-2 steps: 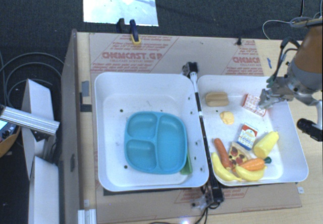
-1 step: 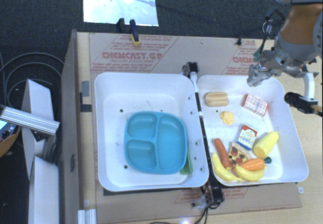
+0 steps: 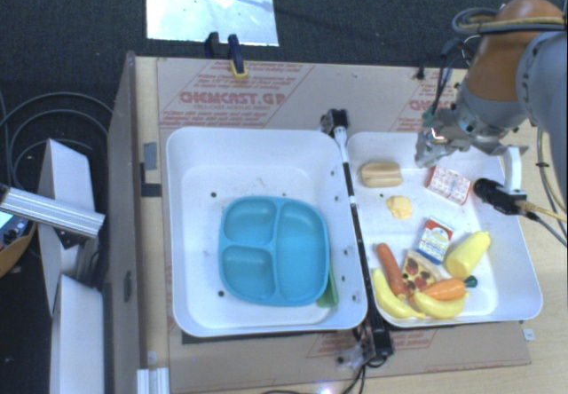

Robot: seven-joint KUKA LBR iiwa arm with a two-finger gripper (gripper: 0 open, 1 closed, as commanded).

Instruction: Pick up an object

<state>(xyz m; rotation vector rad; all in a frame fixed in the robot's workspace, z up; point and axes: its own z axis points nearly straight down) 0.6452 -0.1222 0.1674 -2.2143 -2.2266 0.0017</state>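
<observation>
The gripper (image 3: 432, 150) hangs over the far end of the right bin (image 3: 532, 295), just beside a bread roll (image 3: 382, 174) and a small patterned card (image 3: 448, 184); I cannot tell how it is set. Nearer in the same bin lie a yellow lump (image 3: 400, 206), a carton (image 3: 434, 240), a lemon (image 3: 467, 253), a sausage (image 3: 390, 264), a carrot (image 3: 445, 289) and a banana (image 3: 395, 301), crowded together. The left bin (image 3: 191, 206) bears a blue tray (image 3: 271, 250).
</observation>
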